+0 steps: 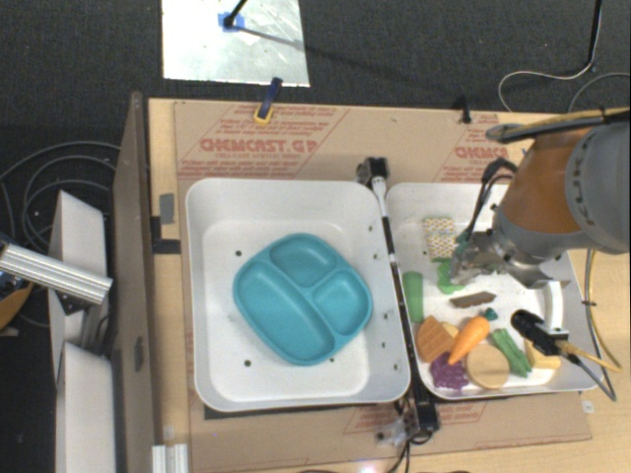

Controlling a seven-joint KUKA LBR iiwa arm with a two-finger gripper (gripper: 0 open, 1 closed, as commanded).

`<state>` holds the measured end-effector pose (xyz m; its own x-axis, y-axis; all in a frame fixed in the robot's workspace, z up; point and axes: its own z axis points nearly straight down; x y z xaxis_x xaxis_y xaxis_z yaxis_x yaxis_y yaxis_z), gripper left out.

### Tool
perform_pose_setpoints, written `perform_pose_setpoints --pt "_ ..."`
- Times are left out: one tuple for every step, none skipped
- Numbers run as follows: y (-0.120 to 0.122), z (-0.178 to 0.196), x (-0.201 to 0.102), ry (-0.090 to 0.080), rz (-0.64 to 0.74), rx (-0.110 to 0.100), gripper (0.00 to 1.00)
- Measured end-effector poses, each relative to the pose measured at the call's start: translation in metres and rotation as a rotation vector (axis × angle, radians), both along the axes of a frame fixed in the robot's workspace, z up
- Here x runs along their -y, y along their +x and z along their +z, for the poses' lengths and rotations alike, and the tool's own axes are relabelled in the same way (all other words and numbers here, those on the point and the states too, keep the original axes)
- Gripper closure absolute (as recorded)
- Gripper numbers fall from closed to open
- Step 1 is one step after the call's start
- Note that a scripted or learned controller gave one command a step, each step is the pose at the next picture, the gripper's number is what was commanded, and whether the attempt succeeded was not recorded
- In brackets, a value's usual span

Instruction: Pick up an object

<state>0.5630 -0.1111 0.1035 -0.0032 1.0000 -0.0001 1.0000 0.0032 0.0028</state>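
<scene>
My gripper [470,261] is low in the right bin [414,205], in its middle, with the grey arm and its orange band coming in from the right. It sits just right of a small green piece [447,276] and just above a flat brown piece [474,300]. I cannot make out whether it touches either. A patterned beige piece [439,233] lies just to its upper left. Nearer the front lie an orange carrot [471,335], a tan toast piece [433,339], purple grapes [449,372], a round tan disc [487,368] and a green stick [509,350].
The left bin [212,215] holds a teal divided plate [302,298]. A green cylinder [412,294] lies along the right bin's left wall. A yellow piece [543,362] sits at that bin's front right. Cardboard lines the bench behind both bins.
</scene>
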Motion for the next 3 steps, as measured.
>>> perform_pose_setpoints --pt "0.000 0.000 0.000 0.000 0.000 0.000 0.00" --pt "0.036 -0.019 0.006 0.000 0.002 0.001 0.00" --pt "0.020 -0.019 0.013 0.000 -0.002 -0.003 0.00"
